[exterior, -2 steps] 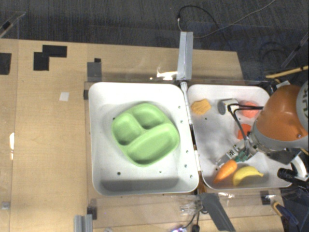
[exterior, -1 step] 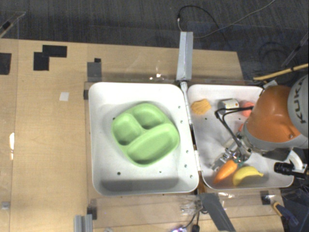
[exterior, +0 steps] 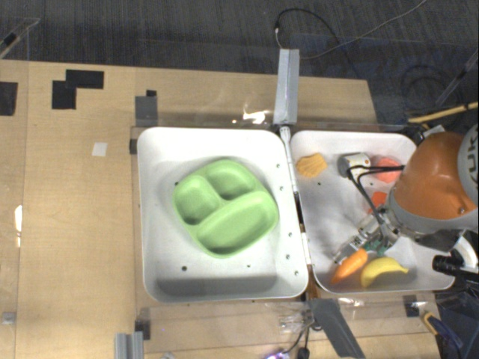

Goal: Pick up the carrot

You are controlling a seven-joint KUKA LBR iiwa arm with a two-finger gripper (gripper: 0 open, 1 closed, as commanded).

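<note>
Seemingly mid-approach, my grey two-finger gripper (exterior: 362, 243) hovered just above the small orange carrot (exterior: 350, 265), which lay unlifted in the right-hand shallow white bin (exterior: 323, 223); finger state I couldn't tell.

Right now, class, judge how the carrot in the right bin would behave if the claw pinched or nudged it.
The carrot looks tapered and rounded, so it could roll or pivot when nudged. Its smooth surface may slip from a pinch. It lies against the banana, which would probably shift too.

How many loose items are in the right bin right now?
4 visible: carrot and banana at the near edge, a tan piece at the far left, a red item partly hidden by the arm; more may be hidden.
</note>
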